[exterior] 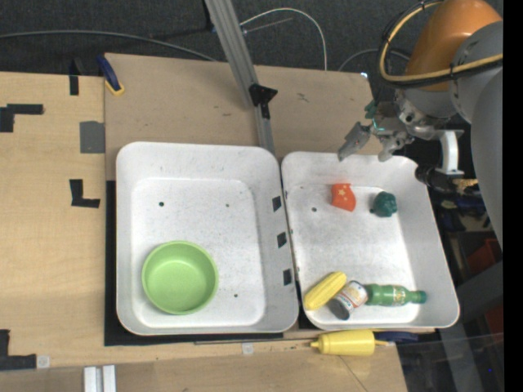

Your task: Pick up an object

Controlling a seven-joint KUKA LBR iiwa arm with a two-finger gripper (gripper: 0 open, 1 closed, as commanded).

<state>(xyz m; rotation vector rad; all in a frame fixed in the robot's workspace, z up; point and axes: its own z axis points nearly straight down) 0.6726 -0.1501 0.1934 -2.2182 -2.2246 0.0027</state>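
Objects, an orange block (343,197) and green lump (384,204), lie in the right bin's (425,243) upper part; above its top edge we see the gripper (369,146), jaws spread, holding nothing.

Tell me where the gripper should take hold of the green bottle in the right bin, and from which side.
Grip the green bottle across its wide body, coming straight down from above. It lies flat along the right bin's near wall, and a small can touches its left end, so the narrow right end leaves more room.
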